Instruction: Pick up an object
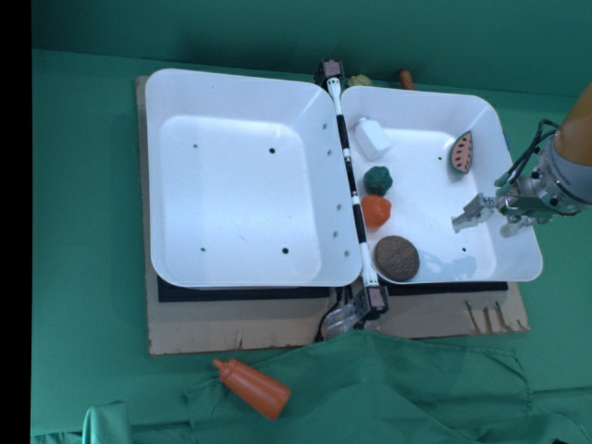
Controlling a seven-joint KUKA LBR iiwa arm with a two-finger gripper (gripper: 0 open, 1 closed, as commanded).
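Observation:
The right bin [518,265] holds several small things. A white block [372,138] lies near its back left. A dark green broccoli-like piece [377,179] and an orange-red lump [375,211] sit along the left wall. In the front left corner rests a brown round pad [396,258]. A watermelon slice [462,153] leans at the back right. My gripper [487,222] hovers over the right side of this bin, open, with nothing between its fingers, well right of the brown pad.
The left bin [176,100] stands beside it, joined by a black-and-white divider [350,169]. An orange bottle [252,388] lies on the green cloth [388,387] in front. Two small items [405,79] poke out behind the right bin.

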